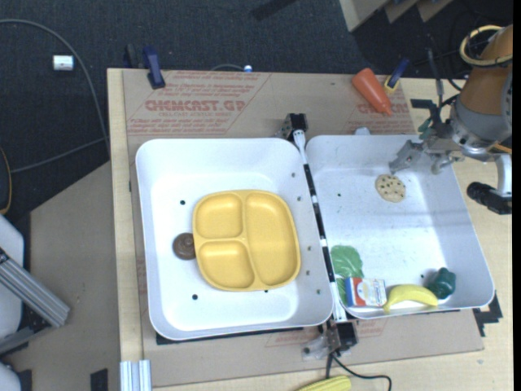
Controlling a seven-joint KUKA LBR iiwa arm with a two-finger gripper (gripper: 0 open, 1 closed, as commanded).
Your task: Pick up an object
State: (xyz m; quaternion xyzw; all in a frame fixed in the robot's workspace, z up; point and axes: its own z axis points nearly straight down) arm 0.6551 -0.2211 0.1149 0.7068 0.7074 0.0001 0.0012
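White bins first: we have the left bin carrying a yellow divided plate with a brown round piece touching its left edge, and the right bin carrying the loose items. The arm comes in over the right bin's far-right corner, gripper low near the far wall, just beside and up-right of the cookie. We can't tell how far the fingers are apart, and we see nothing between them.

Our read: the cookie is the nearest target, but it is flat, so we judge it hard to pinch; we'd centre over it and go fully down to the floor before closing.

Near wall cluster: banana, green leafy piece, small carton, dark green item. These are crowded, so we risk grabbing two.
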